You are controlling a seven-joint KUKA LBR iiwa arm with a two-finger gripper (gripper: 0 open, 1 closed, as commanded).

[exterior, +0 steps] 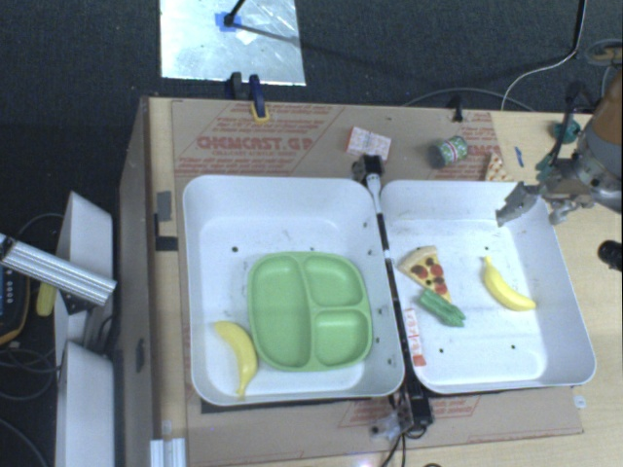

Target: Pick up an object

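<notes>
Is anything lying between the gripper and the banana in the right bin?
Nothing visible does. The gripper hangs over the right bin's upper right part; bare bin floor separates it from the banana. The pizza slice lies farther left.

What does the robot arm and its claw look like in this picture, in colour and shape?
At the right edge, the arm is grey metal, with an orange band above the wrist. A dark cable runs beside it. The claw is grey too, a short angular part that narrows toward its tip.

"CHEMCAST GP" in red on the brown board [255, 144].
</notes>
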